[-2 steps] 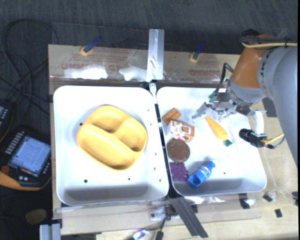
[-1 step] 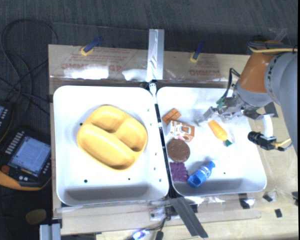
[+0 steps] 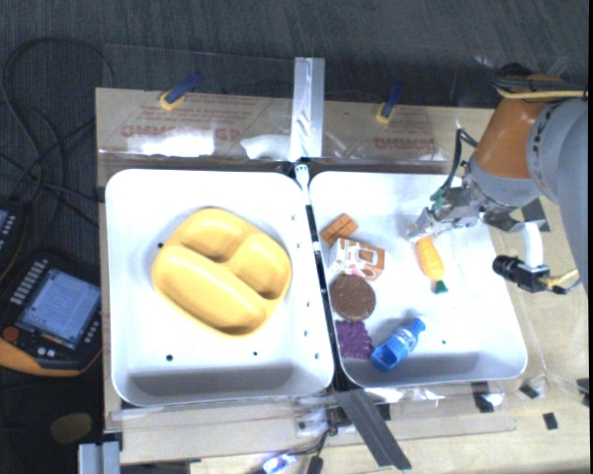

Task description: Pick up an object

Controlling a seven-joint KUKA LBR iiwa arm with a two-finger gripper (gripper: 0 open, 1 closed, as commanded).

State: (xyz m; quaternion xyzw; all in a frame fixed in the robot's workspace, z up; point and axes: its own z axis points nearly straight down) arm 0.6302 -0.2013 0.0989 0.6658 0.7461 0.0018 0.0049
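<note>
left bin [image 3: 128, 265]: bread [image 3: 221, 270] | right bin [image 3: 494, 344]: carrot [image 3: 431, 260], bottle [image 3: 396, 345], possibly cookie [image 3: 353, 297]

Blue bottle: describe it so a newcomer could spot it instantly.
Look in the right bin, along its near wall. The blue bottle lies tilted there, beside a purple item and below a brown disc. It is the bin's one bright blue thing.

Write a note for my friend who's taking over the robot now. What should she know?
Tool: low over the right bin, beside the orange carrot toy; can't tell if it grips anything.
Right bin also holds a blue bottle, brown disc, purple piece, printed packet and small orange block.
Left bin: big yellow toy.
Done: nothing visibly lifted. Left: pick up one object.
</note>
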